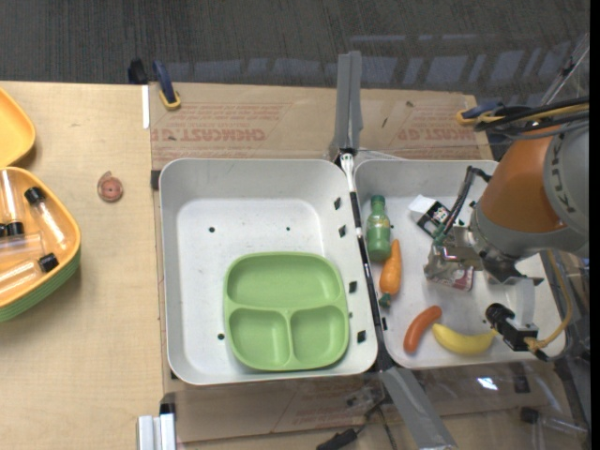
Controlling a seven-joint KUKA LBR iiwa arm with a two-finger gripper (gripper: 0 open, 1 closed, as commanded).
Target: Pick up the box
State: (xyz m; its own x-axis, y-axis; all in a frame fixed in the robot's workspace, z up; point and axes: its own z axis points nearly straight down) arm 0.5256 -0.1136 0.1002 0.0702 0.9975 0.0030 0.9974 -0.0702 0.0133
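Note:
The box (429, 215) is small, white and black with a green mark, and lies at the back of the right bin (412, 187). My gripper (449, 264) hangs low over the middle of that bin, just in front of the box and a little to its right. The grey arm with its orange band (525, 190) reaches in from the right above it. Nothing of the box shows at the gripper's tip; the box rests on the bin floor, apart from it.
In the right bin lie a green bottle (378, 226), a carrot (391, 268), a red sausage-shaped item (421, 329) and a banana (461, 340). The left bin (187, 251) holds a green divided plate (286, 310). A yellow tray with tubes (28, 242) sits at far left.

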